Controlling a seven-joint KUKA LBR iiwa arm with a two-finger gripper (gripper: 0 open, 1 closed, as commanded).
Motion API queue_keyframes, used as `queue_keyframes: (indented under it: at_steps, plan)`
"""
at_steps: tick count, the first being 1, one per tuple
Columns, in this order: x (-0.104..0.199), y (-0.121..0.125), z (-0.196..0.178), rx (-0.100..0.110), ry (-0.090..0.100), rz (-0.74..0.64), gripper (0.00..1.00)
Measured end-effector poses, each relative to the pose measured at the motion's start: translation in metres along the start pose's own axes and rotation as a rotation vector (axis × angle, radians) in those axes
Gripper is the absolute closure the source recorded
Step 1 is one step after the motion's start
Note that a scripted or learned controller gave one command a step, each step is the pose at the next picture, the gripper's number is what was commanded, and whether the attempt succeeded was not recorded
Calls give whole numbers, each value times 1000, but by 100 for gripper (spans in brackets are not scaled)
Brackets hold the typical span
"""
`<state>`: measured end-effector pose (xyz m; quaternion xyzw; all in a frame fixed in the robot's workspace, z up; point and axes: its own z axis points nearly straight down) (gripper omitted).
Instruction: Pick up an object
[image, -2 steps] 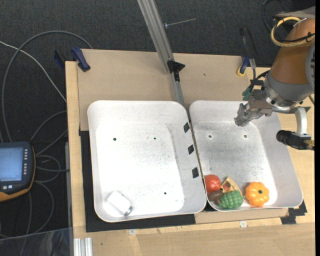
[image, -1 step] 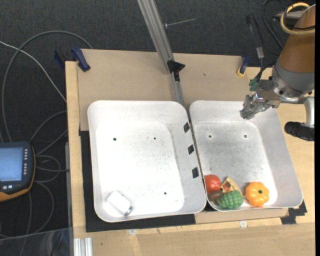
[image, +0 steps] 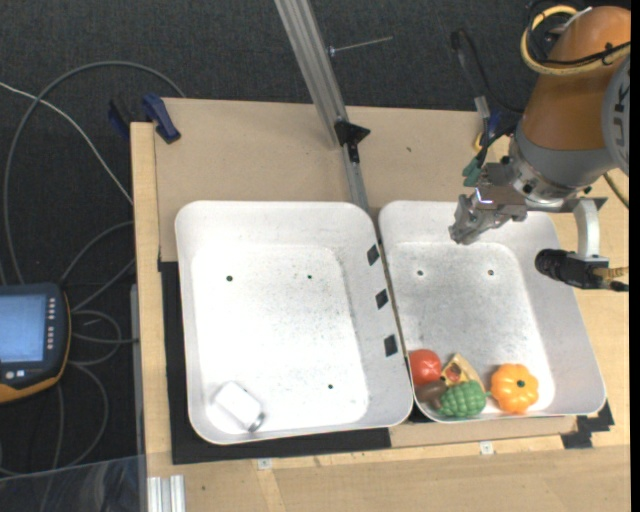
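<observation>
My gripper (image: 466, 232) hangs over the far edge of the right bin (image: 470, 310), with nothing visible between its fingers. Along that bin's near edge lie a red tomato-like ball (image: 424, 366), a green bumpy toy (image: 462, 401), an orange pumpkin-shaped toy (image: 514, 388) and a small yellow-and-brown piece (image: 459, 370) between them. A white rounded object (image: 238, 407) rests in the near left corner of the left bin (image: 270, 300). The gripper is well back from all of these.
A slanted metal pole (image: 320, 75) rises from the bench behind the bins. Black clips (image: 381, 298) line the seam between the bins. A black fitting (image: 570, 267) sticks out at the right bin's right rim. A handheld pendant (image: 30, 340) lies left of the bench.
</observation>
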<state>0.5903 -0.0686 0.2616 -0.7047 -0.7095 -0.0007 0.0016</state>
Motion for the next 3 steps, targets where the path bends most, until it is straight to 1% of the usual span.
queue_keyframes:
  at_steps: [1,2,3]
  plan:
    - [45,-3,5,1,0,1,100]
    - [102,-20,19,3,0,-1,100]
    - [149,-27,30,3,-1,0,100]
